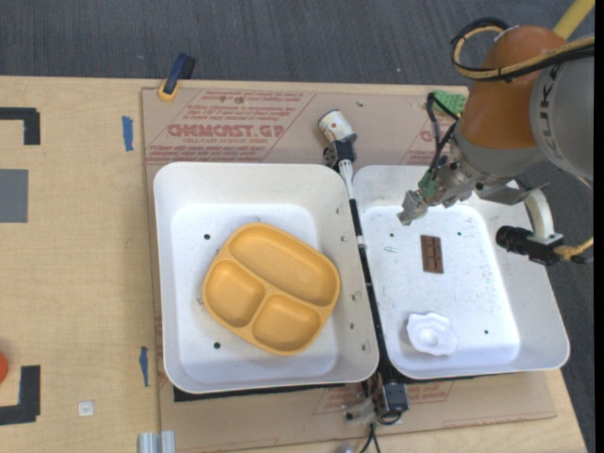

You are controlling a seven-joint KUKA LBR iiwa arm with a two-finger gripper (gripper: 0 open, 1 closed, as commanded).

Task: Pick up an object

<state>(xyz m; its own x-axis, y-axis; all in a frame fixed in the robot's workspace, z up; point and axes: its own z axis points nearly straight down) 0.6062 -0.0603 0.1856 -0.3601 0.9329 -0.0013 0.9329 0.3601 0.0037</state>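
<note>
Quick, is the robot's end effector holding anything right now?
End effector: cannot be told; it hangs over the back of the right bin, with nothing visibly in it.

Faded red printing is being shown on the cardboard sheet (236, 125) under the bins; its largest line is being read roughly as "CHEMCAST GP", the rest staying illegible.
</note>
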